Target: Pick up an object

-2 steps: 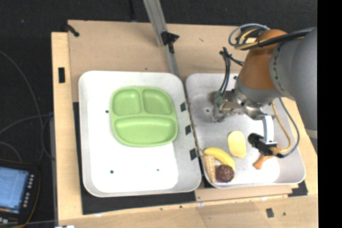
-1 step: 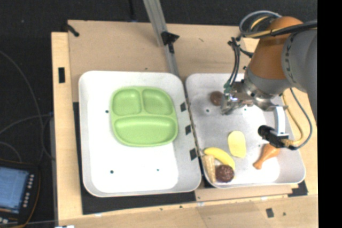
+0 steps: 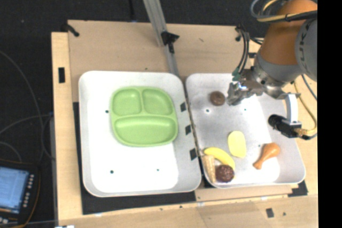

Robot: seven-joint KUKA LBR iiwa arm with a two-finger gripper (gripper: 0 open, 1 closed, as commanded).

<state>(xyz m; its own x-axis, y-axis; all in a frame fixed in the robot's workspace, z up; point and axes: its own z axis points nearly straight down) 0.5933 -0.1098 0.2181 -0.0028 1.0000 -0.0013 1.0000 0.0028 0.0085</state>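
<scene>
Gripper (image 3: 234, 94) sits low over the far part of the right bin (image 3: 283, 176), at the end of the grey arm (image 3: 278, 61) with its orange band, which comes in from the right side of the view. The tool is small and dark against the bin floor; whether it is released or clenched cannot be told, and nothing is seen caught in it.

Just to the left of the gripper, close beside it but with a sliver of white floor between, lies a small round brown object (image 3: 217, 97). It rests on the bin floor near the far left corner of that bin.

Further toward the near side of the same bin: a pale yellow oval piece (image 3: 237, 143) lies flat about mid-bin. Near it, toward the near left corner, a yellow banana (image 3: 219, 157) lies at a slant, and a dark reddish-brown round object (image 3: 225, 173) sits just beside the banana's near end, close to the bin wall. An orange drumstick-shaped toy (image 3: 266, 155) lies to the right of the oval piece, apart from it.

Left bin (image 3: 96, 179) stands alongside, walls nearly touching. It holds a green divided plate (image 3: 144, 116) with three compartments, set in the far half of the bin.
</scene>
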